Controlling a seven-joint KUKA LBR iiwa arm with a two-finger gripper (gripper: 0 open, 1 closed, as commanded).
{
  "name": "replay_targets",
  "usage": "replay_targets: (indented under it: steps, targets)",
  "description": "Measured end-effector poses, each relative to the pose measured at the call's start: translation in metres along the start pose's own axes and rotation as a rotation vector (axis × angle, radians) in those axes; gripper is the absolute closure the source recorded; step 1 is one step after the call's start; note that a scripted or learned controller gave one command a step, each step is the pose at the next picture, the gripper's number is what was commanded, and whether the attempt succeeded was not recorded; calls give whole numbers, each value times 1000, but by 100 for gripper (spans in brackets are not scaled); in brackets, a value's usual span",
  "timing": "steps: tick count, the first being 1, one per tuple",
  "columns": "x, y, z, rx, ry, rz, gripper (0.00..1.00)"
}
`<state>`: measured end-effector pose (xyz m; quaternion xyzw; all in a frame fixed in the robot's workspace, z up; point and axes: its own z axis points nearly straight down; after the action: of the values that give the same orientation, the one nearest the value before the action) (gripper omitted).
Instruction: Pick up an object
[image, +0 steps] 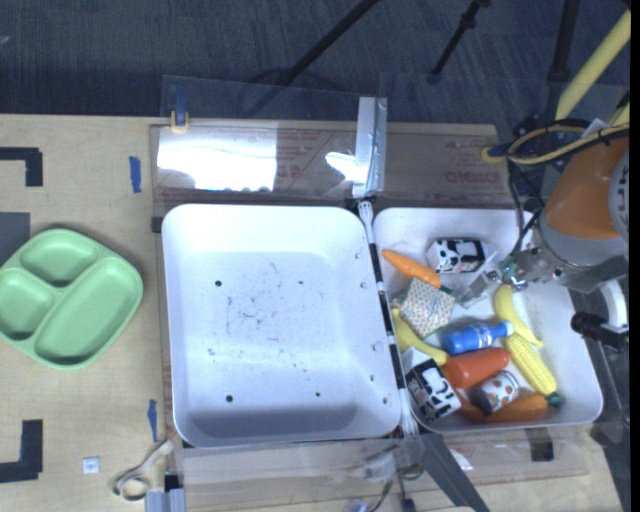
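two white bins (265, 235) sit on a pale wooden bench (80, 160) marked with bits of blue tape (134, 173). a light green divided plate (66, 297) lies at the left. in the right bin: an orange carrot (411, 266), a black-and-white patched cow toy (457, 256), a tan speckled square (427, 307), a blue bottle (476, 336) with a white cap, yellow corn (530, 364), a yellow banana (412, 338), and a red-orange piece (478, 366), possibly a pepper. the arm (585, 200) is grey with an orange band.

Toys (470, 340) in right bin (585, 395)
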<state>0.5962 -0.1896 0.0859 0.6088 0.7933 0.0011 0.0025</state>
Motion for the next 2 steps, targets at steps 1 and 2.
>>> replay_targets:
  steps: [1,2]
  targets:
    - [-1,2,-12,-7,-3,1,100]
    - [19,40,-108,2,0,94,100]
